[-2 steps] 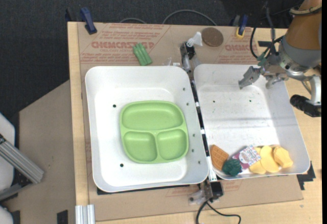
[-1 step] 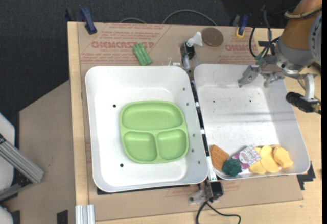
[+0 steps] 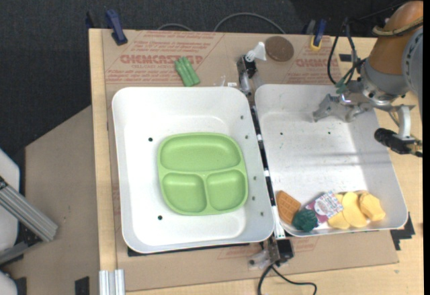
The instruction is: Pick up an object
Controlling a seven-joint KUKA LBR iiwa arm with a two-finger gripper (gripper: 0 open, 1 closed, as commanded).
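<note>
Arm positioned over right bin; objects grouped at the bin's near edge.

The gripper (image 3: pixel 327 109) hangs above the far part of the right bin (image 3: pixel 316 173), well apart from the objects; finger state cannot be determined. An orange piece (image 3: pixel 288 203), dark green object (image 3: pixel 306 220), pink-white packet (image 3: pixel 328 205) and yellow pieces (image 3: pixel 356 210) lie together. The left bin (image 3: pixel 134 173) holds a green divided plate (image 3: pixel 201 173).
</note>
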